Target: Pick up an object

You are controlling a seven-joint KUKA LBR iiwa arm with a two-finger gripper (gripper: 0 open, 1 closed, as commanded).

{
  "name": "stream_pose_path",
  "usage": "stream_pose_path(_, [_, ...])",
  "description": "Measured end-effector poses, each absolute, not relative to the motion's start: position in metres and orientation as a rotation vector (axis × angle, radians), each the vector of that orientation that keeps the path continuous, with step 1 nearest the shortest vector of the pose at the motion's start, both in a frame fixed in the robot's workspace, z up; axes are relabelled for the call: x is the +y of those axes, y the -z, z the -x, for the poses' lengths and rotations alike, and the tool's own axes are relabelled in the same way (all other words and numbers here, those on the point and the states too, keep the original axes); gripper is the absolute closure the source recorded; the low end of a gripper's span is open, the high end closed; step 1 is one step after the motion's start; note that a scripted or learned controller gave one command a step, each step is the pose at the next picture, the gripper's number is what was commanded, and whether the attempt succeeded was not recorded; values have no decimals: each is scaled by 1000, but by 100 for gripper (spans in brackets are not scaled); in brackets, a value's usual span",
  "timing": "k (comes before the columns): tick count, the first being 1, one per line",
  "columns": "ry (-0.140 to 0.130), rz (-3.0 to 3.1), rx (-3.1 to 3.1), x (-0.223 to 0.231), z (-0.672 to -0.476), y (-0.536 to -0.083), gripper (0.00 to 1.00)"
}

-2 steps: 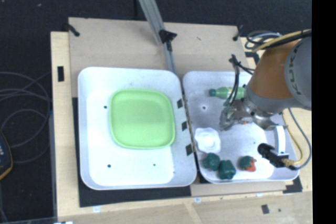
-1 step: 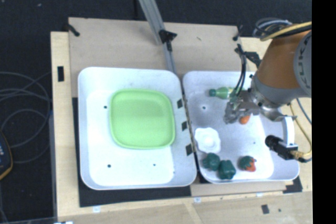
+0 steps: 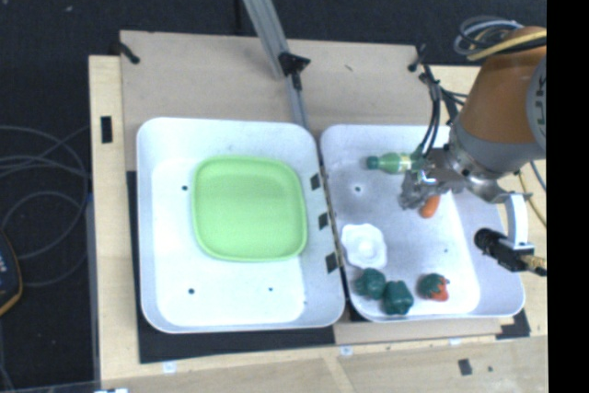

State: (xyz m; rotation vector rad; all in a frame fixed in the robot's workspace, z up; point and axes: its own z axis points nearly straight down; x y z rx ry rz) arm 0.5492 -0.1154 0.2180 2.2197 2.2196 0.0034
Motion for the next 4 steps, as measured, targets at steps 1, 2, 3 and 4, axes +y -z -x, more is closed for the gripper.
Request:
stream_pose_path(1, [-3, -2216, 2225, -64, -558, -232, 100])
stream_pose_path(2, [-1, -2217, 2227, -16, -565, -228, 100])
stream_pose_path(3, [-1, -2218, 2225, 25, -583, -227, 100])
stream_pose_path(4, [-2, -2218, 2225, 65, -593, -234, 100])
